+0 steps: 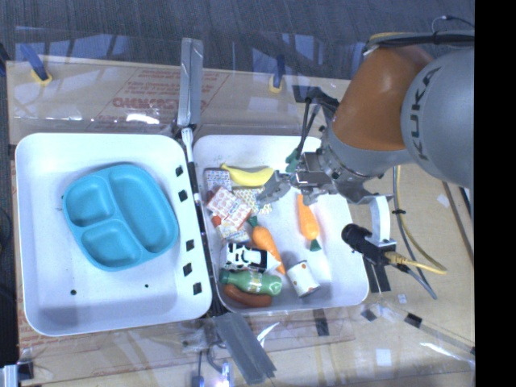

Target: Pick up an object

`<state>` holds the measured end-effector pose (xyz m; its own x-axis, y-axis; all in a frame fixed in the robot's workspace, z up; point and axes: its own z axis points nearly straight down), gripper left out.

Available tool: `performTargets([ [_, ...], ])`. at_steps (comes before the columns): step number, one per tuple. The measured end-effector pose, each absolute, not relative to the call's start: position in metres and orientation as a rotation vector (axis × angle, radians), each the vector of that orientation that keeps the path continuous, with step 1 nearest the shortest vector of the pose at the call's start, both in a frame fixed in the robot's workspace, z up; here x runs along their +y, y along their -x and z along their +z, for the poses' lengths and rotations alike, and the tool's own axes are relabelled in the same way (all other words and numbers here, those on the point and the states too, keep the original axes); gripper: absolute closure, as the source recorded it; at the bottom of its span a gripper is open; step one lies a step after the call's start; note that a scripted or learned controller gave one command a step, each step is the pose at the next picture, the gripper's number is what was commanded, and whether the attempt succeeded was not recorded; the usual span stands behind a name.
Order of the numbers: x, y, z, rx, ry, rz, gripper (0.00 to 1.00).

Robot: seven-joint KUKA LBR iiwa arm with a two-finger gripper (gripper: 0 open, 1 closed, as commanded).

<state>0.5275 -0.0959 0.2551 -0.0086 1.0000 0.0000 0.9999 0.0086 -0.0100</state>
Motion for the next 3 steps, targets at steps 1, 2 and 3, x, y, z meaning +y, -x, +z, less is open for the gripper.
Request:
performTargets([
  [1, -0.118, -0.528, 0.093, -2.248, 2.191, -0.001, 0.00],
  [2, -0.119, -0.530, 0.102, -2.255, 2.184, 0.001, 1.00],
  [3, -0.079, -0.561, 0.189, -2.109, 2.322, 0.010, 1.00],
])
